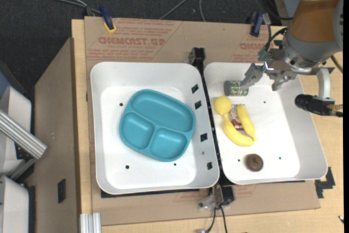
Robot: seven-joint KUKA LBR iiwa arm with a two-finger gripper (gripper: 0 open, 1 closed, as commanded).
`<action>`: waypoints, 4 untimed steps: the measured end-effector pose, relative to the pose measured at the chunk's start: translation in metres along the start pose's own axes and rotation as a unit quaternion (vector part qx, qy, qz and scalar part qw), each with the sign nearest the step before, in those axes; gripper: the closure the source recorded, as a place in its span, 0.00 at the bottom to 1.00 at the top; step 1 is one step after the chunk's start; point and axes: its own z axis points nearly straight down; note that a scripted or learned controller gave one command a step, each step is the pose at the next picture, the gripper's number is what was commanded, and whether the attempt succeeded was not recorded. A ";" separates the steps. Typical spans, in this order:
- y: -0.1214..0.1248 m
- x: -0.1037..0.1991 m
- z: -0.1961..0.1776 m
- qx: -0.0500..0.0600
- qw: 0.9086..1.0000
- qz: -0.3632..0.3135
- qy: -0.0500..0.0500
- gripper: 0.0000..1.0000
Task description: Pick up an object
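In the right bin [294, 144] lie a yellow lemon [221, 105], a yellow banana [241, 128] with a small red item against it, a brown round object [253, 161] near the front, and a small green-grey can [234, 88] at the back left. My gripper [263, 83] hangs over the back of this bin, open, with nothing between its fingers. Its left fingertip [246, 82] is right beside the can; I cannot tell if they touch. The lemon and banana lie in front of it, to its left.
A teal divided plate [157, 124] lies in the left bin [103, 117]. A black divider with clips [204, 117] runs between the bins. Cables and blue clamps [107, 22] sit along the back of the cardboard base. A black fitting [316, 103] sticks out at the right bin's edge.
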 end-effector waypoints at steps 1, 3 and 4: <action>0.002 0.000 -0.007 -0.006 1.000 -0.001 -0.001 0.00; 0.009 -0.011 0.112 -0.003 1.000 0.000 0.000 0.00; 0.010 -0.016 0.150 -0.008 1.000 0.001 -0.005 0.00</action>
